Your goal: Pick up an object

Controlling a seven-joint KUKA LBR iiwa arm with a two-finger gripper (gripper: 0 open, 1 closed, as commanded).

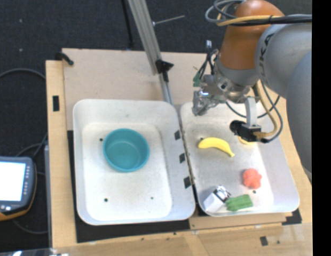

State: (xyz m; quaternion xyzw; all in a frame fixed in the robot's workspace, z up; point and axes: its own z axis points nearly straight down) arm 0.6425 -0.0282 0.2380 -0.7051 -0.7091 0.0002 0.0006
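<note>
Fingers (200, 106): can't tell if released or clenched, too small/dark from this angle. They sit low over the far-left corner of the right bin (280, 159), nothing visibly between them. Wrist above, orange band (245, 28) tilted twd cam, grey arm coming in from right. Objs in right bin: banana (216, 145) near centre, apart from fingers; red obj (252, 178); green obj (239, 202) near front edge. Teal bowl (126, 150) in left bin (85, 143).

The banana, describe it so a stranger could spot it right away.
Look in the right bin, near its middle, just below the tool. The banana lies there on its own: yellow and curved, unlike the red lump and green piece nearer the front.
</note>
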